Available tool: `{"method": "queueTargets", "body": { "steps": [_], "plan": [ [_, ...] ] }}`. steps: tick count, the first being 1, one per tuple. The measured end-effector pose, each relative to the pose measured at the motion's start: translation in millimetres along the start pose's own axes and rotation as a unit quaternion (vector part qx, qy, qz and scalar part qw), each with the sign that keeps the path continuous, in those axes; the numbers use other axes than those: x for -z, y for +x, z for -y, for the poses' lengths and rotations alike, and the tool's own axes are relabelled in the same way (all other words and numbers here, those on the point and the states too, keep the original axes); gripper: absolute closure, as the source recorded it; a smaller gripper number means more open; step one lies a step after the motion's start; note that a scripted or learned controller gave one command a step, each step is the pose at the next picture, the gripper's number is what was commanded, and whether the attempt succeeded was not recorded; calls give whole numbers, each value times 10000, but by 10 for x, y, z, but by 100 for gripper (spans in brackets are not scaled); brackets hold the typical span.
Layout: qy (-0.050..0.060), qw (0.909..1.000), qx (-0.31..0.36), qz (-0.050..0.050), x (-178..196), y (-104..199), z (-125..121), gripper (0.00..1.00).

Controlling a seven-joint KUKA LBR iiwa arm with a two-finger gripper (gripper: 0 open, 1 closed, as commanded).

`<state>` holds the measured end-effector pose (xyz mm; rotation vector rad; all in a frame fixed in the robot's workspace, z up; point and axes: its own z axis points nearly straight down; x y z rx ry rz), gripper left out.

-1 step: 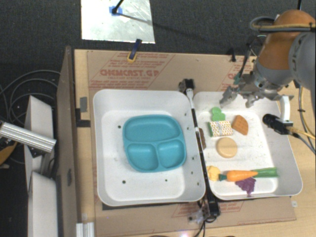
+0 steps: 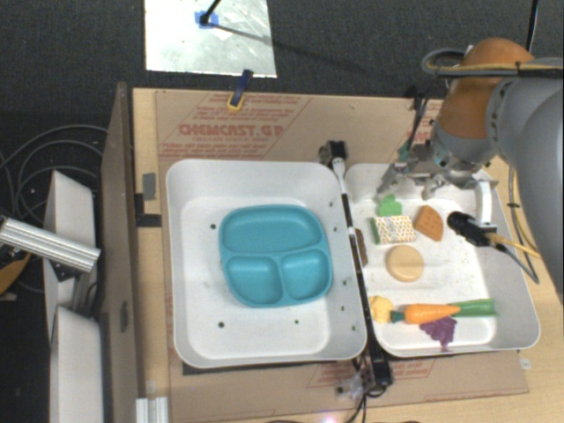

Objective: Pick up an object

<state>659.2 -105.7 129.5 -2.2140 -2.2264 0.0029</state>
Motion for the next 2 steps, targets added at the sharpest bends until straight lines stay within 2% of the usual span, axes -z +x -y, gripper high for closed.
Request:
{"method": "queueTargets", "body": {
  "steps": [1, 2],
  "plan": [
    [-4, 10000, 3, -4, -475, 166, -92, 0],
    [-41, 10000, 9, 1, -331, 156, -112, 100]
  ]
}}
